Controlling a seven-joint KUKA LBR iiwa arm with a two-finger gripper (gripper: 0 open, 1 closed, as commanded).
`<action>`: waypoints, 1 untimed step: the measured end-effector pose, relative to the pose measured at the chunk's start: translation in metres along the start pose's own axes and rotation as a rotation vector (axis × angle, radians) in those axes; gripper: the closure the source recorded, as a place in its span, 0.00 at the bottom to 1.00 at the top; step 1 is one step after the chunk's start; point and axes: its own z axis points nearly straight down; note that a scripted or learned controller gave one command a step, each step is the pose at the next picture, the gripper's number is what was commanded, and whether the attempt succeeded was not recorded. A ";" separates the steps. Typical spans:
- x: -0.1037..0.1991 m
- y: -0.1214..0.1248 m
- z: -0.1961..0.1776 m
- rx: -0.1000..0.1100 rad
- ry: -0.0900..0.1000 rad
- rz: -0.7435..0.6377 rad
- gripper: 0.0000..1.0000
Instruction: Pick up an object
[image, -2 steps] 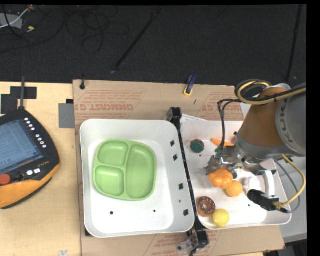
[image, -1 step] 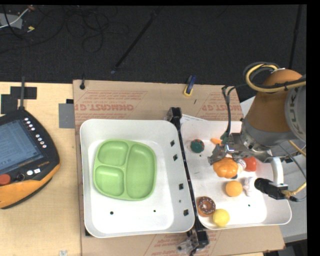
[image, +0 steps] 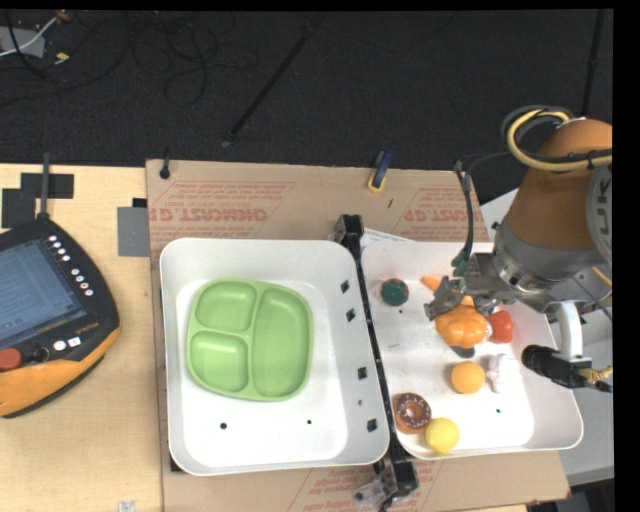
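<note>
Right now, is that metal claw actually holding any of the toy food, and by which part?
It cannot be told. The gripper sits right at the orange fruit, touching or overlapping its upper left side, but no grasp shows.

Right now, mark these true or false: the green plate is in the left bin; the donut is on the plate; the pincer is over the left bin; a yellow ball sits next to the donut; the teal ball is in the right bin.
1. The green divided plate lies in the left bin. True.
2. The chocolate donut sits on the plate. False: it lies in the right bin, near its front left corner.
3. The pincer is over the left bin. False: it is over the right bin, just above an orange fruit-like toy.
4. A yellow ball lies next to the donut. True.
5. The teal ball is in the right bin. True.
</note>
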 end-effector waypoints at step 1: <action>0.047 -0.011 0.009 0.006 0.002 -0.002 1.00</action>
